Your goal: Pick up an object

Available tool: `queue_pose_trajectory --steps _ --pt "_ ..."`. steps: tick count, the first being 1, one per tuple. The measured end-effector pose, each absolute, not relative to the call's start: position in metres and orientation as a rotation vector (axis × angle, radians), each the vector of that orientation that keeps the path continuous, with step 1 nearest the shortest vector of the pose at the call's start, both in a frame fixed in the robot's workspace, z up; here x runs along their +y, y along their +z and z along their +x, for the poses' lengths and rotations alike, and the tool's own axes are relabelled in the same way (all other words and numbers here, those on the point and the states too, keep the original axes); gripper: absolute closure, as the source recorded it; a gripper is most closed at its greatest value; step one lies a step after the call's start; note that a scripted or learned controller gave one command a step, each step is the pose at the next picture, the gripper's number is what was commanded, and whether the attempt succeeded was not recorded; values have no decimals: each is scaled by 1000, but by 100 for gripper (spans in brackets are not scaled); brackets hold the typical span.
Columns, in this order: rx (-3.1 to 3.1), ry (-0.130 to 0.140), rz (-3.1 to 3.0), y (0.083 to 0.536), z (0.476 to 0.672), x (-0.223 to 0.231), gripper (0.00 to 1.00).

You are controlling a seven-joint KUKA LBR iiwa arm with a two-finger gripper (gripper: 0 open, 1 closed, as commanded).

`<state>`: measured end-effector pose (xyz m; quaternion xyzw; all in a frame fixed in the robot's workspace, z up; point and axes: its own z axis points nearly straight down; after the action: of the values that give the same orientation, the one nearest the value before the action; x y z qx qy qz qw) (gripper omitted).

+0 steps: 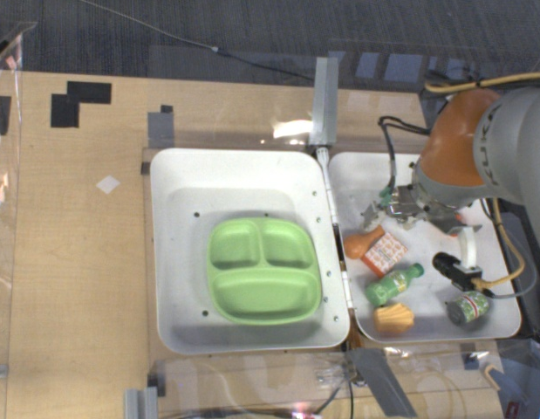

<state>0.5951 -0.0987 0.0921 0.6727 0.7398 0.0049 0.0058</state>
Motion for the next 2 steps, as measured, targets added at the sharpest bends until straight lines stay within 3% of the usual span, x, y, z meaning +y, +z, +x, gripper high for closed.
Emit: queue_pose_trajectory --steps 1,2 --pt "2276 22 2142 93 535 -88 0" --pt "2198 20 2225 92 590 -89 0"
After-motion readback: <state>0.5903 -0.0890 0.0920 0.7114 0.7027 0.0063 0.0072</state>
